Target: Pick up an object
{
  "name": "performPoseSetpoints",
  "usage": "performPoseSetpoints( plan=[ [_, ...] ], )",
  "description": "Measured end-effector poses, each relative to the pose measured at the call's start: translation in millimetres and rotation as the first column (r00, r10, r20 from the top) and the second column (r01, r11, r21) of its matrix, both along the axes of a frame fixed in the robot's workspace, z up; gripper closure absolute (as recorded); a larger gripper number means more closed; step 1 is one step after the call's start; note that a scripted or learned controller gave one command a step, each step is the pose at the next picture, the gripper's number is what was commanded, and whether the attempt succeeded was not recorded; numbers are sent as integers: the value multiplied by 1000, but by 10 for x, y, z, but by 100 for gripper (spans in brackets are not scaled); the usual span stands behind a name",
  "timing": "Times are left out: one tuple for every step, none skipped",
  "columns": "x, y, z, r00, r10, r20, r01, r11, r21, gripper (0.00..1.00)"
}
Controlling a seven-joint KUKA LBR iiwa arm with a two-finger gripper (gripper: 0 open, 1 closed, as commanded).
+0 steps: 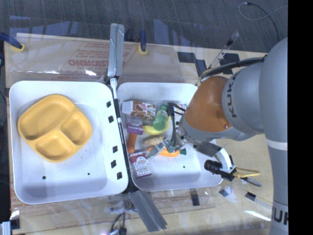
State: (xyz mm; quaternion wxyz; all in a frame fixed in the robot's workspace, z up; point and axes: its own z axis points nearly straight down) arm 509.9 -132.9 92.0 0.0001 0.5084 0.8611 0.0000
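1. Arm (254,102) reaches in from the right; grey links w/ the orange band (208,109) over the right bin (195,177).
2. Pincer (172,143) is down low in the right bin, among the pile of objects near the bin's middle. Can't tell if its tips are apart or together – they're dark, small and mixed in w/ the clutter. Nothing seen clearly between them.
3. Right bin contents, all crowded in its left/centre part: a brown-and-white packet (142,110) at the top, a green item (161,114) just beside it, a yellow banana-shaped thing (156,128) below that, an orange carrot-like piece (132,141) along the left wall, a small purple item (135,129) near it, a red-and-white packet (142,166) at the lower left.
4. An orange bit (171,153) lies right under the pincer, touching or nearly so; can't tell which.
5. Left bin (58,180) holds a yellow divided tray (54,126), three compartments, sitting in the upper-left part, well apart from the pincer.
6. Bins sit side by side, touching along the middle divider, on the bench (73,58).
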Motion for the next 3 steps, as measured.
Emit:
performPoseSetpoints(
  plan=[
    [0, 0, 0, 1000, 0, 0, 0, 1000, 0, 0],
    [0, 0, 0, 1000, 0, 0, 0, 1000, 0, 0],
    [7, 4, 97, 1000, 5, 0, -5, 1000, 0, 100]
  ],
)
